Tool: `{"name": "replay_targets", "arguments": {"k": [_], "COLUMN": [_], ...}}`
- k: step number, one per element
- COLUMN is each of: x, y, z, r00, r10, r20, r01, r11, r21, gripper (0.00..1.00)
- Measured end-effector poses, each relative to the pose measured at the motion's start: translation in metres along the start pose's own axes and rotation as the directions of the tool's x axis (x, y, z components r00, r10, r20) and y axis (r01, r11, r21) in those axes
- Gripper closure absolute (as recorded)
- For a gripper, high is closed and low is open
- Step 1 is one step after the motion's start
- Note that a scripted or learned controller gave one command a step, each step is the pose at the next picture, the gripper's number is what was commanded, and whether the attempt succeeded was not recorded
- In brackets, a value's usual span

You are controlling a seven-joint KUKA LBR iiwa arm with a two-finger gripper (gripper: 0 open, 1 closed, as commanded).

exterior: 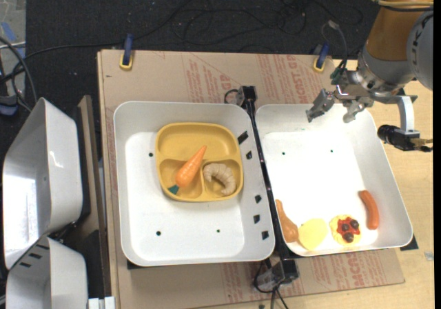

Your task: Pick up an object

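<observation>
**Gripper held above the far edge of the right bin, nothing grasped**

Nearest to the camera, along the front wall of the right bin (386, 163), four small toy foods are lined up: a brown drumstick-like piece (286, 221), a pale yellow round piece (311, 233), a small round piece with red and dark topping (345, 228), and an orange sausage (371, 209). They are gathered against the low front edge, probably because the bin is tilted slightly that way. Any of them could be taken as the object for the task.

In the left bin (138, 232), a yellow divided plate (196, 136) is placed near the middle. An orange carrot (191, 166) is laid across the divider into the left compartment, and a pale shrimp (220, 178) is kept in the right compartment.

Farther back, the gripper (337, 107) is seen over the far rim of the right bin — well apart from the four foods. Its two fingers are spread apart, and nothing is seen between them. It is judged that a descent toward the front of the bin is still needed.
</observation>
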State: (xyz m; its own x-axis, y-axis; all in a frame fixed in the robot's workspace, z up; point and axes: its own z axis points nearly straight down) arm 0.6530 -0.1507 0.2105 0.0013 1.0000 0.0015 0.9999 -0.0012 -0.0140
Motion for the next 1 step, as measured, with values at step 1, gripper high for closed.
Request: {"name": "replay_targets", "arguments": {"k": [1], "x": [0.0004], "y": [0.0027], "z": [-0.0095], "r00": [1.0], "r10": [-0.002], "r20": [0.002], "r01": [0.002], "r11": [1.0], "r21": [-0.014], "gripper": [0.0]}}
